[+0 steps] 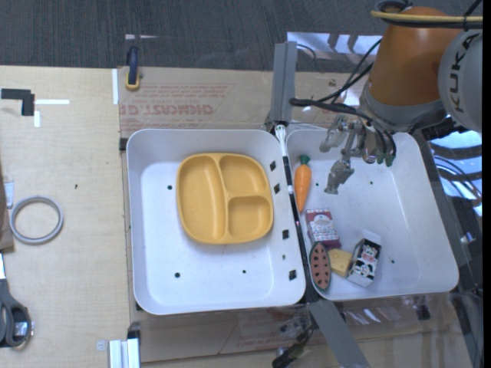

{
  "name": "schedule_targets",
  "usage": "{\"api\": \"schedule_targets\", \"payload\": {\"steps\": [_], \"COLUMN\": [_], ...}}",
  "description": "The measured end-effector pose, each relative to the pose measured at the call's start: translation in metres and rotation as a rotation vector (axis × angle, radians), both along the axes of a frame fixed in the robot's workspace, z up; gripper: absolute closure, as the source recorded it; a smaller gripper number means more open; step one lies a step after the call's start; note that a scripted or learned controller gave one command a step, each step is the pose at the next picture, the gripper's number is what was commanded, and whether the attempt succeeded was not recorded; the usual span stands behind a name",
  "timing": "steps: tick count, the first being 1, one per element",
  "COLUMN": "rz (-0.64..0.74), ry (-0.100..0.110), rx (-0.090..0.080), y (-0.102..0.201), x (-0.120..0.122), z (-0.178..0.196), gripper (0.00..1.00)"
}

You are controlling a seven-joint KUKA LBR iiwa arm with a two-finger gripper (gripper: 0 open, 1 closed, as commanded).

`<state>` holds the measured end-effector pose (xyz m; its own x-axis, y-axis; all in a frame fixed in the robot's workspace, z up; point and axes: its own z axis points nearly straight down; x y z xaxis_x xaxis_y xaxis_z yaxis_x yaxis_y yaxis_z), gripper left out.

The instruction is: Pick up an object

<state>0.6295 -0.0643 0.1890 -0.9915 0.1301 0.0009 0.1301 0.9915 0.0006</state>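
Observation:
The right bin holds an orange carrot by its left wall. Nearer the front lie a small red and white carton, a watermelon slice, a yellow wedge and a black and white milk carton. My gripper hangs over the back of the right bin, just right of the carrot and apart from it. I see nothing held in it. The arm's orange band sits above it at the upper right.
A yellow divided plate lies in the left bin. On the bench to the left are a grey tape ring and scissors. The middle and right floor of the right bin is bare.

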Motion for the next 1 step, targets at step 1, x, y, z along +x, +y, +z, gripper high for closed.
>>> {"api": "schedule_targets", "payload": {"steps": [1], "rz": [-0.176], "ry": [0.001], "rx": [-0.001], "y": [-0.0033], "x": [0.0121], "z": [-0.0004], "gripper": [0.0]}}
